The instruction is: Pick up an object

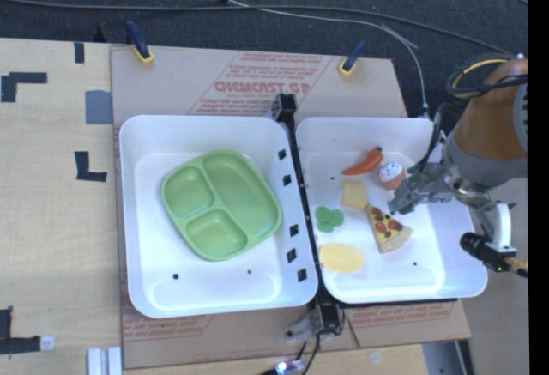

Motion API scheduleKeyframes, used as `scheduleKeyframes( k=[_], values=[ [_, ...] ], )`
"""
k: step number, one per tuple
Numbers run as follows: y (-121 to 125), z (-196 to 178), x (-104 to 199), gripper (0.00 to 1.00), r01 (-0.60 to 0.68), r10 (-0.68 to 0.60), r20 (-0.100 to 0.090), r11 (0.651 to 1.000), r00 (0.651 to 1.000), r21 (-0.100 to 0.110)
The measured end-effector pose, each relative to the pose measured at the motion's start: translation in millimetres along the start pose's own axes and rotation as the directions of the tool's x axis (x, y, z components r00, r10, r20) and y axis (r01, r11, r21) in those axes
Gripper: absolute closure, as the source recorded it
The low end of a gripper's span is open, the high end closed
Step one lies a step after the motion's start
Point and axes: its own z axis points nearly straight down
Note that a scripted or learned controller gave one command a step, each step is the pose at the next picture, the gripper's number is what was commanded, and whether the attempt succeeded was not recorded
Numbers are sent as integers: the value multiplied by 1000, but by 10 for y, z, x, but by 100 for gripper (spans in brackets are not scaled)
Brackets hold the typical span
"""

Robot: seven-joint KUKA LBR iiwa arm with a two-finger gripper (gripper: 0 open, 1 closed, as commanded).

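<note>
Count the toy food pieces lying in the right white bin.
6, though the gripper may hide more: orange carrot and white egg-like piece at the far side, yellow cheese square mid-bin, green broccoli by the divider, pizza slice, yellow oval nearest.

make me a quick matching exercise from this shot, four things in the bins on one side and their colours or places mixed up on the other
Things:
1. divided plate
2. pizza slice
3. chilli pepper
4. broccoli piece

Descriptions:
A. orange-red, near the far wall of the right bin
B. small and dark green, close to the divider between the bins
C. light green, alone in the left bin
D. wedge with red spots, just below the gripper

Pairs: 1-C, 2-D, 3-A, 4-B
</note>
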Motion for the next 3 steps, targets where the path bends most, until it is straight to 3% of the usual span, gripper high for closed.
scheduleKeyframes(
  k=[2, 3],
  values=[
    [78, -1037, -97, 100, 0, 0, 0, 1000, 1000, 0],
    [189, -1026, 506, 100, 6, -6, -2, 1000, 1000, 4]
  ],
)
